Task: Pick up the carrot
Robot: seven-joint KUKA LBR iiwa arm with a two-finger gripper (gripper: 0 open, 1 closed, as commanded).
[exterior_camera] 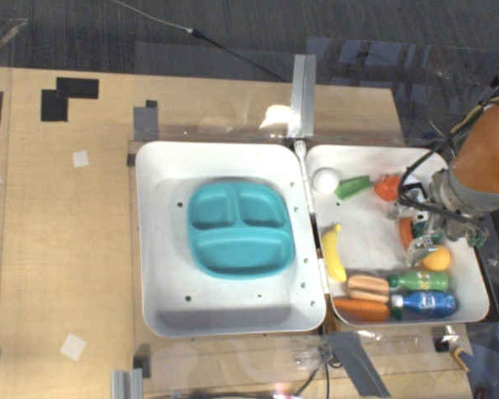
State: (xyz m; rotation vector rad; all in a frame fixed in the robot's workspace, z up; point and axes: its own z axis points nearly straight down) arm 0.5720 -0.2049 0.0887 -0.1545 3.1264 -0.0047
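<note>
Meanwhile, carrot (362, 310) lay along right bin's (364, 233) near wall, just beside hot dog (368, 285). Gripper (420, 241) hung by orange (437, 259), grip state unreadable. Carrot likely light, rigid, slick; best pinched across thick middle.

Overhead, seemingly slanted, facing bins (233, 152).

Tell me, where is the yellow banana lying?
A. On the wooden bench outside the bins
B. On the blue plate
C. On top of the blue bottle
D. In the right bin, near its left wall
D. The banana lies in the right bin by its left wall, apart from the teal tray in the left bin.
</note>
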